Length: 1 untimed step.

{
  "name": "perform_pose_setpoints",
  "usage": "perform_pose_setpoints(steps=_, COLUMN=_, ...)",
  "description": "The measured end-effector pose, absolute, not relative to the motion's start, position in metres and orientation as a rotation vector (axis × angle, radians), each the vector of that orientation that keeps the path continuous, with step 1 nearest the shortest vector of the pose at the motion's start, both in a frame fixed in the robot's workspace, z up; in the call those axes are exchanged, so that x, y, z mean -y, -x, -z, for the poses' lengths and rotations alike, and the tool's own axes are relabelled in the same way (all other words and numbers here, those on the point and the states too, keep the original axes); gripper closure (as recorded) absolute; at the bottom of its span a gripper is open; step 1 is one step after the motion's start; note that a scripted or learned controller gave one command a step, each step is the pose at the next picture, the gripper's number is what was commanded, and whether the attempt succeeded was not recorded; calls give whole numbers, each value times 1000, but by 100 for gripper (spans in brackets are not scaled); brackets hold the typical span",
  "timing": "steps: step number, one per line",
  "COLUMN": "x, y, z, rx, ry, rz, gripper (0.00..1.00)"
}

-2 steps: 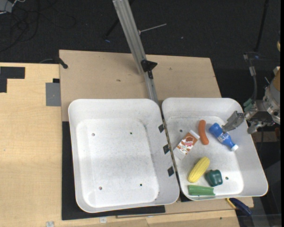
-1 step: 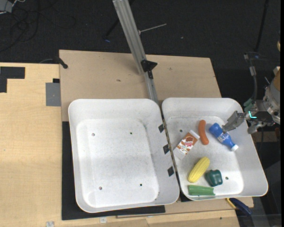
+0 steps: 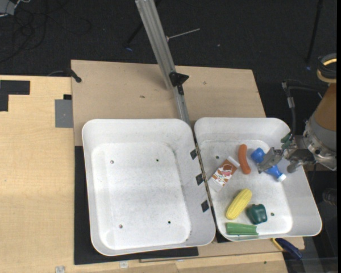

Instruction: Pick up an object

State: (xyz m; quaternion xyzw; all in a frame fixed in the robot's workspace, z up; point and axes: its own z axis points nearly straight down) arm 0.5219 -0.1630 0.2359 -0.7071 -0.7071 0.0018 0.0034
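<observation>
Two white bins are seen side by side on the table [image 3: 131,90]. Six small things are counted in the right bin [image 3: 298,209]: one orange sausage [image 3: 244,158], one blue thing [image 3: 257,154], one red and white packet [image 3: 223,173], one yellow corn cob [image 3: 239,203], one dark green pepper [image 3: 257,213] and one flat green piece [image 3: 241,228]. The corn is taken as the middle mark. The packet is found up and left of it, the sausage above it, and the blue thing above and to the right. The pepper is touching its lower right end, and the flat green piece lies just below, against the bin's front edge. The hand [image 3: 277,162] is placed just right of the blue thing; whether it is released or clenched cannot be told. Bare floor is left in the right bin's far corner. The left bin [image 3: 102,135] shows only its white floor. Dark floor with cables [image 3: 23,16] is seen behind the table.
</observation>
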Motion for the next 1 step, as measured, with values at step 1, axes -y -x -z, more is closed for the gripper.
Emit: perform_pose_setpoints(steps=1, x=170, y=-517, z=-188, rx=2214, ry=2218, rz=-6, gripper=0)
